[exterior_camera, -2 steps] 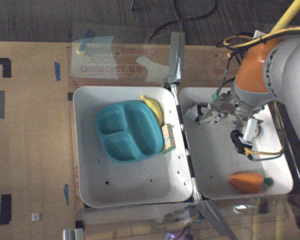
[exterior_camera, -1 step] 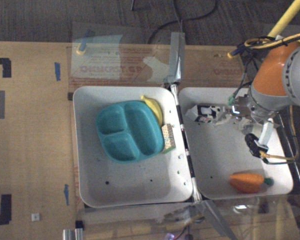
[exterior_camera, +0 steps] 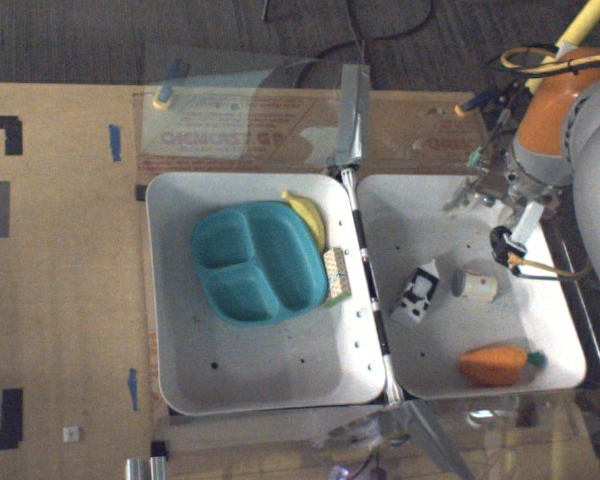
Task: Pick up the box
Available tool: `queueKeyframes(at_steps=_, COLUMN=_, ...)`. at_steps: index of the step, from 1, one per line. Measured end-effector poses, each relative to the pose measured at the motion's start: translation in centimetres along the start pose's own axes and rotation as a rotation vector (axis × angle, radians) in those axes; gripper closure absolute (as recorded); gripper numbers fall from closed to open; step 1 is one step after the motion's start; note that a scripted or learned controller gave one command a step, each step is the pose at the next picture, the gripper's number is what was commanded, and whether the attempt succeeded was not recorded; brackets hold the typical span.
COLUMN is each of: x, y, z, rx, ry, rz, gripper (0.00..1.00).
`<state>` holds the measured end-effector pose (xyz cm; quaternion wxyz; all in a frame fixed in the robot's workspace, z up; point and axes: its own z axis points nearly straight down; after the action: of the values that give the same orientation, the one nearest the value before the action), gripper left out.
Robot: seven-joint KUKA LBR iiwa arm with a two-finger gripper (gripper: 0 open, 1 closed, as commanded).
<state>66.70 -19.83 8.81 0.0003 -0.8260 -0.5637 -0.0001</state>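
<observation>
My gripper [exterior_camera: 500,190] hangs over the right bin's [exterior_camera: 565,363] far corner; I cannot tell its state. The box [exterior_camera: 337,274], small and patterned, lies in the left bin [exterior_camera: 270,368], touching a teal divided plate [exterior_camera: 258,262] near a banana [exterior_camera: 308,216]

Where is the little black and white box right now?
In the camera view the box lies in the right bin, near its left wall. A small grey and white cylinder sits just to its right, and the orange carrot lies lower right.
</observation>
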Motion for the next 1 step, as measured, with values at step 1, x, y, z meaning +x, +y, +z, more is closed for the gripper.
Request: queueKeyframes(at_steps=1, x=-0.39, y=0.35, z=-9.14, rx=-0.006, ry=-0.002, rz=-0.350, gripper=0.00)
